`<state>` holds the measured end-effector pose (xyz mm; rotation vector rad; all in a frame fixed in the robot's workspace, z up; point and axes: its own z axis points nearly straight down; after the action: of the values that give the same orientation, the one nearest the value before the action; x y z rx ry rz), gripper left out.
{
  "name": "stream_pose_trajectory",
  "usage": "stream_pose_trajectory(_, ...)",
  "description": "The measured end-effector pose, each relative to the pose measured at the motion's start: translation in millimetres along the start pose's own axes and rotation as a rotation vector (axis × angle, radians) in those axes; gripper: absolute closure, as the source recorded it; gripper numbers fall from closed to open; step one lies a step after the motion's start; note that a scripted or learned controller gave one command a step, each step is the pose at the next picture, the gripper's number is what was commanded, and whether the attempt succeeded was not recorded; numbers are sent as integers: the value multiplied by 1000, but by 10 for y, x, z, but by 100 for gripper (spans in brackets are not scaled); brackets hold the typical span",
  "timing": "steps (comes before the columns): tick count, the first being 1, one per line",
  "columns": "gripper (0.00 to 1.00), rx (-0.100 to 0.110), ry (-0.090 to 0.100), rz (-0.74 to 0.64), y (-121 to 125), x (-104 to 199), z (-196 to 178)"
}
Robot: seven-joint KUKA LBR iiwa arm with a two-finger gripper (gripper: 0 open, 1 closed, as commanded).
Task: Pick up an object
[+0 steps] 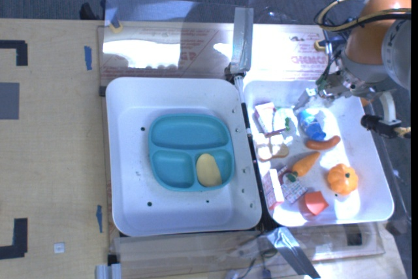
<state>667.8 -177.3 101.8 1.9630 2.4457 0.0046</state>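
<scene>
The right bin (pixel 372 140) holds several toy foods. Among them are a blue item (pixel 309 121), a red-orange sausage (pixel 325 142), a carrot (pixel 305 163), an orange fruit (pixel 342 180) and a red block (pixel 314 203). A white and pink carton (pixel 264 115) lies at the bin's left side, with a pink checked packet (pixel 292 191) below it. My gripper (pixel 309 98) reaches in from the upper right and hangs low over the bin's far part, just above the blue item. Nothing visibly hangs from it.
The left bin (pixel 124 140) holds a teal divided tray (pixel 189 134) with a yellow oval food (pixel 209 170) in its lower right compartment. A clear panel (pixel 170 42) stands behind the bins. The arm's orange band (pixel 382 6) and black cables sit above the right bin's far corner.
</scene>
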Motion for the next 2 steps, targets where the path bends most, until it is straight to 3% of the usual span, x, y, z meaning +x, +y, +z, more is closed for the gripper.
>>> stream_pose_trajectory(1, 0, 3, 2, 137, -612, 508, 147)
stream_pose_trajectory(2, 0, 1, -1, 297, -529, 745, 146)
